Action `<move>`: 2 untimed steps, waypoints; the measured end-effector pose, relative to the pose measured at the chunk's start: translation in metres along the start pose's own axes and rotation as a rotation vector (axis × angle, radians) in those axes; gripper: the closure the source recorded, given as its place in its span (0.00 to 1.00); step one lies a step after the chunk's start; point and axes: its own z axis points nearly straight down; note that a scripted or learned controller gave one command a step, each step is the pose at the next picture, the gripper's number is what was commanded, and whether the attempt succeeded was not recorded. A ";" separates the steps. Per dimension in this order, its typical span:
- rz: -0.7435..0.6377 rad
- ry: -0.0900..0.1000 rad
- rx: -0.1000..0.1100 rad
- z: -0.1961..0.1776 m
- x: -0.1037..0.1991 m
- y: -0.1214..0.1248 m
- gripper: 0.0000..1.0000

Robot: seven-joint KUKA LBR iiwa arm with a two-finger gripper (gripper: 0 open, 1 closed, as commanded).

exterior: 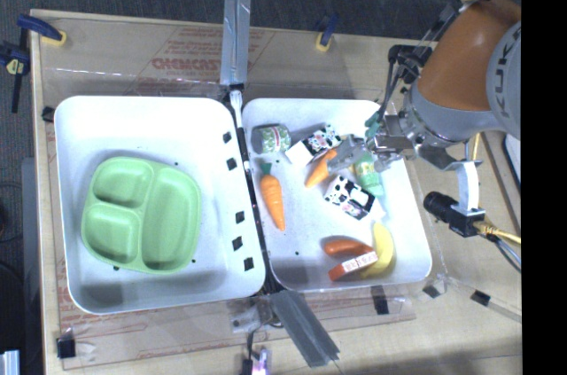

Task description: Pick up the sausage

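The sausage (341, 246), reddish-orange and rounded, lies near the front of the right bin (292, 280), next to a banana (384, 247) and a red packaged stick (353, 268). My gripper (359, 148) hangs over the bin's back right part. It is above a green bottle (367, 176) and a small orange piece (318, 169), well behind the sausage. Nothing can be seen held in it.
The right bin also holds a carrot (273, 199), a green can (271, 137) and two cow-patterned cartons (320, 141) (349, 197). A green divided plate (142, 212) sits in the left bin (71, 125). Blue clamps grip the bench's back edge.
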 end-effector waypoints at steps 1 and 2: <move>0.171 0.002 0.000 0.161 -0.015 -0.037 0.00; 0.113 0.003 -0.002 0.165 -0.023 -0.052 0.00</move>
